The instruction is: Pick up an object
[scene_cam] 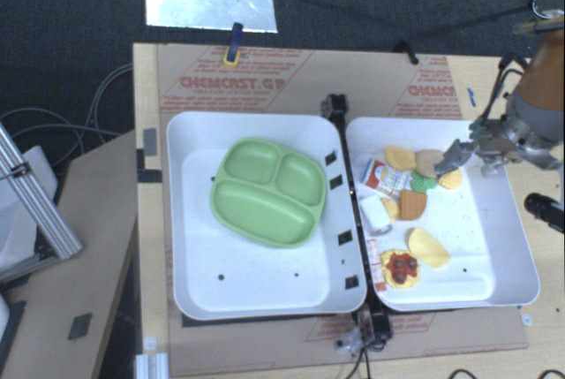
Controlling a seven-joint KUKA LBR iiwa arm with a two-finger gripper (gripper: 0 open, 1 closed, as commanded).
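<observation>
You saw the gripper (455, 158) reaching from the right over the right bin (508, 236), just above a pile of toy food (408, 192). A yellow piece (429, 246) lay nearer the front. The left bin (190, 192) held a green divided plate (267, 192).
</observation>
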